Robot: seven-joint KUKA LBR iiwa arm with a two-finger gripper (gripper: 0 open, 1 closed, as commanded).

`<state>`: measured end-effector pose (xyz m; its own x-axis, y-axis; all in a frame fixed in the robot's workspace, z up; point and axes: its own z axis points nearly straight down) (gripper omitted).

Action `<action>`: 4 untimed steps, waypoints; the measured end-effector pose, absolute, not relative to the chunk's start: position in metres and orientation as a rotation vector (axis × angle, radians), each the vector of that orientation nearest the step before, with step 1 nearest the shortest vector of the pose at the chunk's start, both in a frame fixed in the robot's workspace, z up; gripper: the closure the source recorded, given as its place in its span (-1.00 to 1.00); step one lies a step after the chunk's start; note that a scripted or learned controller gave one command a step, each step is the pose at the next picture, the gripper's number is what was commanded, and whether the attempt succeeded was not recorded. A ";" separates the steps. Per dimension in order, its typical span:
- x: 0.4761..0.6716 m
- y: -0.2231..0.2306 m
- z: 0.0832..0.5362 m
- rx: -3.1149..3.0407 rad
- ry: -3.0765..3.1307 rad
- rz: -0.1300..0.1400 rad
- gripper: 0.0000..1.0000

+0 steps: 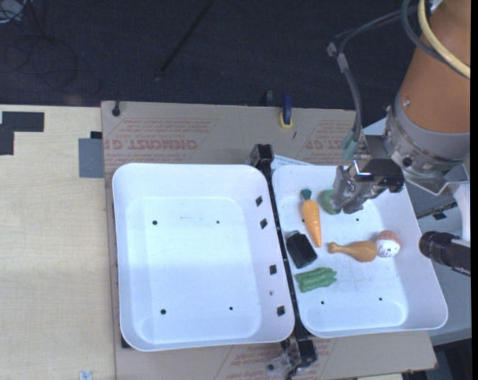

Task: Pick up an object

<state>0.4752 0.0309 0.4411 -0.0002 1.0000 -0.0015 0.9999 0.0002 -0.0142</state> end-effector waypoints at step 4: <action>0.475 -0.037 0.350 -2.235 -2.211 0.005 1.00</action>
